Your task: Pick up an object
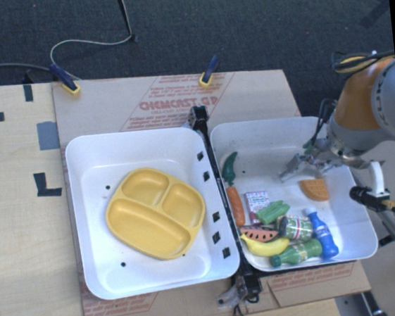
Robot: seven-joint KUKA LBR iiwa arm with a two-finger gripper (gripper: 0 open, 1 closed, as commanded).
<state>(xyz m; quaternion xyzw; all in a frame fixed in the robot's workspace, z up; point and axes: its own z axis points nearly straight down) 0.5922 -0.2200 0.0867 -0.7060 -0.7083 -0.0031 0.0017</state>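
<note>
"CHEMCAST GP" on cardboard sheet (pixel 170 101)

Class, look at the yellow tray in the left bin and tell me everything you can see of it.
The yellow tray is a glossy, plastic-looking dish with rounded corners and raised ridges dividing it into three compartments: two smaller ones toward the upper right and one long one along the lower left. All the compartments are empty. It lies flat and right way up, turned at a slant to the bin's walls, near the middle of the left bin, resting on its white floor. Nothing else touches it.
</note>
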